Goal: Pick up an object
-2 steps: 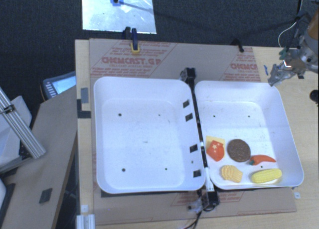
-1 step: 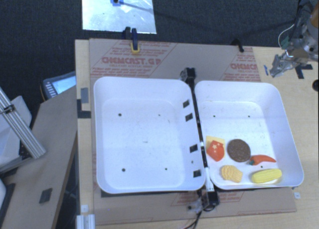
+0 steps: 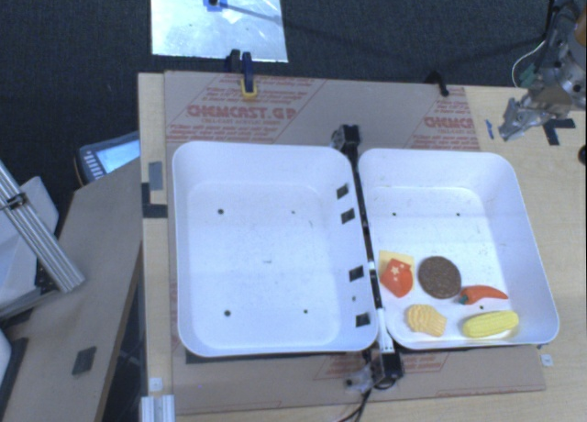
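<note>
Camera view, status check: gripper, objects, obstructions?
Gripper beyond right bin's far right corner, holding nothing seen. Five toy foods bunched in its near end, round brown disc central. Nothing over them.

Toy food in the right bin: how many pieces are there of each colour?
Yellow: 2, a corn cob and a ridged piece
Brown: 1, a round disc
Red: 1, a chilli
Red and yellow: 1, a wedge
Total: 5
</note>
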Controlling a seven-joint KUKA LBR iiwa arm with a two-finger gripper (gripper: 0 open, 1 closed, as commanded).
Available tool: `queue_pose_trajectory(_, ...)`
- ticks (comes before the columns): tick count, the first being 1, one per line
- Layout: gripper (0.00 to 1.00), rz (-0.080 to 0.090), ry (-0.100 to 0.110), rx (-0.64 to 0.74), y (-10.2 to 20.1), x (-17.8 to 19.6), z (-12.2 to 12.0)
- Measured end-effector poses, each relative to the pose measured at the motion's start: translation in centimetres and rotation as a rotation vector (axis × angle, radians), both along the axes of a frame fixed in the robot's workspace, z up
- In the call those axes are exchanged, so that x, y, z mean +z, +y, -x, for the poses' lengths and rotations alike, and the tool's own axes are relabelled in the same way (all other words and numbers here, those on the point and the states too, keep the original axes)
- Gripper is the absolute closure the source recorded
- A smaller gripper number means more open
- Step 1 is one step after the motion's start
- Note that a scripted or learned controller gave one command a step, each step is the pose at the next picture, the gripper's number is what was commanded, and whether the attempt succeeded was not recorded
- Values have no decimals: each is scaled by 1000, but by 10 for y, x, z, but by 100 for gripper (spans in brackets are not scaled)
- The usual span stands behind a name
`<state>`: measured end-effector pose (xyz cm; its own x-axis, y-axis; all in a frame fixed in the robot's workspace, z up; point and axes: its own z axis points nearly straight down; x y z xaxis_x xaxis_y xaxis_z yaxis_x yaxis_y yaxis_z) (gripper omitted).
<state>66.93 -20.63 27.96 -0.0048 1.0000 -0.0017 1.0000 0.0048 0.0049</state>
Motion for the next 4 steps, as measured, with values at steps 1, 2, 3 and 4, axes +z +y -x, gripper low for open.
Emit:
queue_pose_trajectory(1, 100, 0, 0, 0, 0, 7, 0)
queue_pose_trajectory(2, 100, 0, 0, 0, 0, 13, 0)
queue_pose_trajectory(3, 100, 0, 0, 0, 0, 19, 0)
queue_pose_trajectory(4, 100, 0, 1, 0, 0, 21, 0)
